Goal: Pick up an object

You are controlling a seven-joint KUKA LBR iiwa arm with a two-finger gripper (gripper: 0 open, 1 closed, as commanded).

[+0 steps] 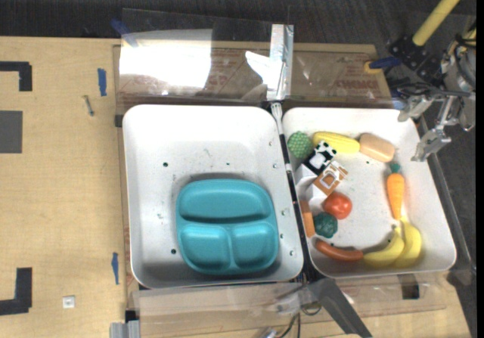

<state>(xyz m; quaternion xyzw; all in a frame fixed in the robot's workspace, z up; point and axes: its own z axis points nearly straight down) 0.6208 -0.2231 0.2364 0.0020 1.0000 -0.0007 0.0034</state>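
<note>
Gripper (432, 134) hovered at the right bin (442, 212)'s upper right edge, fingers apart and holding nothing. In this bin lay carrot (395, 193), bananas (397, 247), tomato (338, 206). Teal divided tray (225, 224) in left bin (151, 147).

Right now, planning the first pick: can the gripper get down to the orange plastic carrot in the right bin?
Probably yes: the orange plastic carrot lies apart near the bin's right wall, uncovered, with the gripper just above it.

Fixed overhead — slanting down on bins (144, 178).
</note>
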